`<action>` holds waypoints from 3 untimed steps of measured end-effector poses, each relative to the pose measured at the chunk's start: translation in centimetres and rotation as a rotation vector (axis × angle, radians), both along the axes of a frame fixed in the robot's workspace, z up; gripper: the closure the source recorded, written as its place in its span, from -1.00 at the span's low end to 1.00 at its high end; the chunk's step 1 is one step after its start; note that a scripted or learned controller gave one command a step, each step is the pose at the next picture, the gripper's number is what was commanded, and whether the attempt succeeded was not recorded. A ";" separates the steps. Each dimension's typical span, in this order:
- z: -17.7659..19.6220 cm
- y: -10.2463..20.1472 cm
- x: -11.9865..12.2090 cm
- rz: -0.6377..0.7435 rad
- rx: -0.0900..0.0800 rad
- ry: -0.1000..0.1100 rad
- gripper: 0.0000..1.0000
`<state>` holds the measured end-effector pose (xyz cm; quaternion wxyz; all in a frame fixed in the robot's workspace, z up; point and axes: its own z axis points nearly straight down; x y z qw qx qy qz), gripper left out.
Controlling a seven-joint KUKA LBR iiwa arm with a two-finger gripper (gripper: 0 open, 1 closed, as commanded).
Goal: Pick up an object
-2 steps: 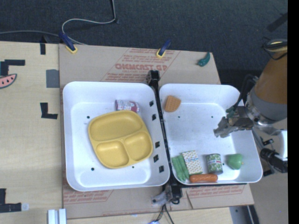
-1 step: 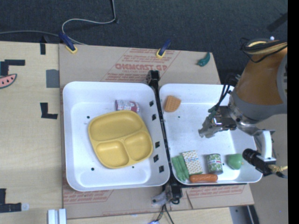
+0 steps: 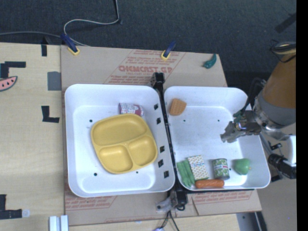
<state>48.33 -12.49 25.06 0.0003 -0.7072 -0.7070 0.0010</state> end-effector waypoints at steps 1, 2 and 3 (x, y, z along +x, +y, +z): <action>-0.3 6.4 0.1 0.002 0.002 -0.001 1.00; 0.7 6.4 0.1 0.003 0.002 0.000 1.00; 0.9 4.6 6.0 0.002 0.000 -0.001 1.00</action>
